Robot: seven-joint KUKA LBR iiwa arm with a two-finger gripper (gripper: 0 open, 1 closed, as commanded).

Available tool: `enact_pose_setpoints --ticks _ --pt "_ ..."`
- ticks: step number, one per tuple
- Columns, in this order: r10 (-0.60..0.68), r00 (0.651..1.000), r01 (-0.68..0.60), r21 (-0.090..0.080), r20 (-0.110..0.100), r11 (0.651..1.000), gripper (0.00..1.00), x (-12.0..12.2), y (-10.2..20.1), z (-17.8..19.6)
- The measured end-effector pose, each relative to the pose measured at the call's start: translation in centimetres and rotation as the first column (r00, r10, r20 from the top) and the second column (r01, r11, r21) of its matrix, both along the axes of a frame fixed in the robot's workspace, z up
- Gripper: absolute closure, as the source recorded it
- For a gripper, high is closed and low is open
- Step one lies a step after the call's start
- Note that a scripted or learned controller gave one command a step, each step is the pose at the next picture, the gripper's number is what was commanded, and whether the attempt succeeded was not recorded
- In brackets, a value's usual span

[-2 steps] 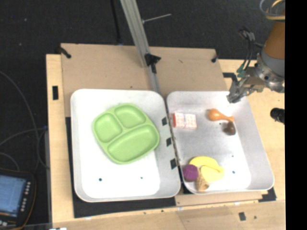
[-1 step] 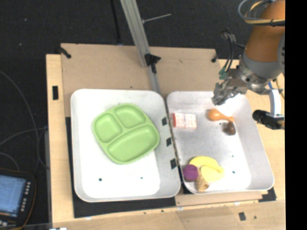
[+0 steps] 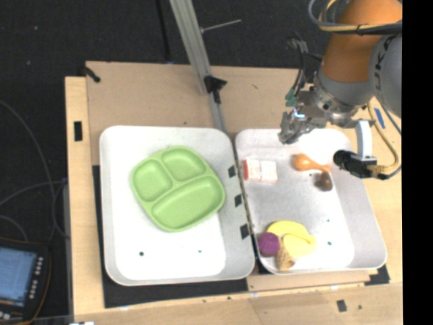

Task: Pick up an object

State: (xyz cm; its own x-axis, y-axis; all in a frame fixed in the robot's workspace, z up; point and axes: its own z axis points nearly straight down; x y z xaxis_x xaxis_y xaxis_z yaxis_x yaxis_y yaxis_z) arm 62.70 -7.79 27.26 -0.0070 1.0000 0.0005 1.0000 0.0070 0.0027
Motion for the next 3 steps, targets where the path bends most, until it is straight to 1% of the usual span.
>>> enact_pose_setpoints --ticks 1,2,3 --pt "-0.001 1.0 0.001 -0.001 -0.002 1.0 1.0 1.3 5.0 -1.3" --pt "0.0 1.0 0.0 0.0 -0.004 1.0 1.0 1.8 10.3 -2.7" --pt "0.001 1.0 -0.001 0.001 -0.001 1.0 1.0 2.9 14.9 -2.4"
